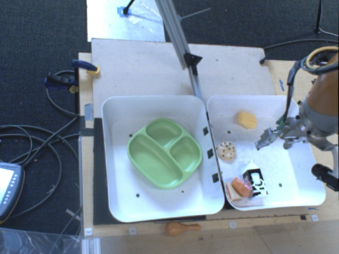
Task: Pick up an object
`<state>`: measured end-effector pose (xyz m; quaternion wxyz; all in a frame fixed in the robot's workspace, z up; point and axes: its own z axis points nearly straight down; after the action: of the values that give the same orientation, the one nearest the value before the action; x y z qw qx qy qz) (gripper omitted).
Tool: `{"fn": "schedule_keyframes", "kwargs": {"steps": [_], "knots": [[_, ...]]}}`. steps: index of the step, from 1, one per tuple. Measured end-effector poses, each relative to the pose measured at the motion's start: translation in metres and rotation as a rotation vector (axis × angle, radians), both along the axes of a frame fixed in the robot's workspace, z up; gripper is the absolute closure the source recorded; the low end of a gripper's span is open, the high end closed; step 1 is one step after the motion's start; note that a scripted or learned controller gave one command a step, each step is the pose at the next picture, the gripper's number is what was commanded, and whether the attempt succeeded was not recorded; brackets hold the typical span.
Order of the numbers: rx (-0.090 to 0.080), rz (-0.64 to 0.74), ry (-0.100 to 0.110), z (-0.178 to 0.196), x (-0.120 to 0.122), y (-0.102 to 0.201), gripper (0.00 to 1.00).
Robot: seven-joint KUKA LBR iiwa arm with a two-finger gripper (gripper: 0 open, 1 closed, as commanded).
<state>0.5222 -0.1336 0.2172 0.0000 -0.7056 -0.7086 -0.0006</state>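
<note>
Over on the table, two shallow white bins sit side by side. Left bin has a green divided plate lying pretty much in its middle, three compartments, tilted a bit relative to the bin walls.

Right bin is where the pickable stuff is. A yellowish lump sits up around 11 o'clock in that bin. A round speckled cookie-looking thing is at about 9 o'clock, close to the wall shared with the other bin. Down at 7 o'clock there's an orange-pink item touching a small black-and-white box, both tucked near the bin's front-left corner.

The arm comes in from 3 o'clock, grey with the orange band, and its hand hangs over the middle of the right bin, pointing toward 9 o'clock. It's apart from all the objects, with nothing between its fingers. Whether the fingers are spread or pressed together, I honestly can't tell from this angle.

Outside the bins: an orange pear-shaped thing lies on the table edge at 6 o'clock, a blue clamp at 10 o'clock, and cables on the dark floor at 9 o'clock.
</note>
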Motion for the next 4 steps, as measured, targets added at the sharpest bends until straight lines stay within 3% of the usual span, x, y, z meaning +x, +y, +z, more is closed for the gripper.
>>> {"fn": "schedule_keyframes", "kwargs": {"steps": [1,3,4], "knots": [[0.000,-0.002,-0.001,0.000,0.000,0.000,0.00],[0.001,-0.005,0.006,-0.120,-0.004,0.012,0.00],[0.000,-0.005,0.001,-0.127,-0.004,0.012,0.00]]}}
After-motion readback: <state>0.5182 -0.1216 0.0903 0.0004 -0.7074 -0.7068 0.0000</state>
